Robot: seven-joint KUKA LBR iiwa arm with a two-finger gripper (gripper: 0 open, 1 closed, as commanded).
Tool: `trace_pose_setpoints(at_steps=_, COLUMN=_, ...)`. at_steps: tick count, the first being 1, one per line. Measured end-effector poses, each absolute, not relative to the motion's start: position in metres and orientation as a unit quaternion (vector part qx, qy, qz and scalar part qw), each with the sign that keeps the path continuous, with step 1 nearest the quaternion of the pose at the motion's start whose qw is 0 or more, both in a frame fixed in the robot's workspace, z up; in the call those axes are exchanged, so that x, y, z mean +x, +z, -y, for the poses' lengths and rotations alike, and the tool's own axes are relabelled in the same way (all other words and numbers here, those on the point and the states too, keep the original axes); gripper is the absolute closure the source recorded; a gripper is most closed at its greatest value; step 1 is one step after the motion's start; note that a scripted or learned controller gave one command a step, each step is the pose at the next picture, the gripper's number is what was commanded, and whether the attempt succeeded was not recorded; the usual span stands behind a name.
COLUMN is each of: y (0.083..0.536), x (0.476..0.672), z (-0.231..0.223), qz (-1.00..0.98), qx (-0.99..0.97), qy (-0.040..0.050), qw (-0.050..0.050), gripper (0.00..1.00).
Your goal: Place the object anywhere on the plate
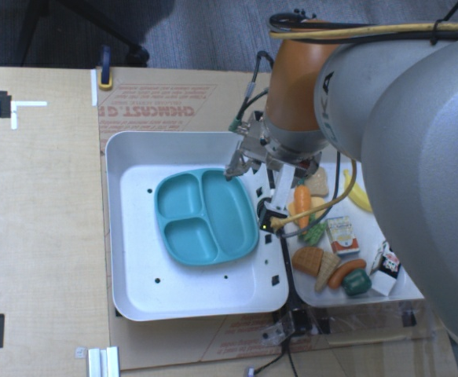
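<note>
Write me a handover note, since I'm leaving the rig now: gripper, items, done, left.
Gripper: over the wall between the bins; finger state unclear, nothing seen held.
Plate: teal, three compartments, in the left bin, nothing on it.
Toy food: piled in the right bin; a carrot lies beside the gripper.
Done: nothing on the plate yet.
Left: pick one item, set it on the plate.

banana, juice carton, bread
</note>
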State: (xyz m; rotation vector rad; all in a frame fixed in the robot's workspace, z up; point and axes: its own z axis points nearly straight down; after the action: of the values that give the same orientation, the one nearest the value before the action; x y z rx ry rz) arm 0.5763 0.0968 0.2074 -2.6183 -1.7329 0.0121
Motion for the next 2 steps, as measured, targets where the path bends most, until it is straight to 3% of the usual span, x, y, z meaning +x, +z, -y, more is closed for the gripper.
trace_pose_setpoints(at_steps=1, y=0.215, x=0.576, z=-0.095, qz=0.552, qx=-0.834, qy=0.0067, qw=0.001, gripper=1.0)
trace_pose_setpoints(at_steps=2, y=0.226, x=0.545, z=-0.162, qz=0.477, qx=-0.879, qy=0.003, qw=0.001, gripper=1.0)
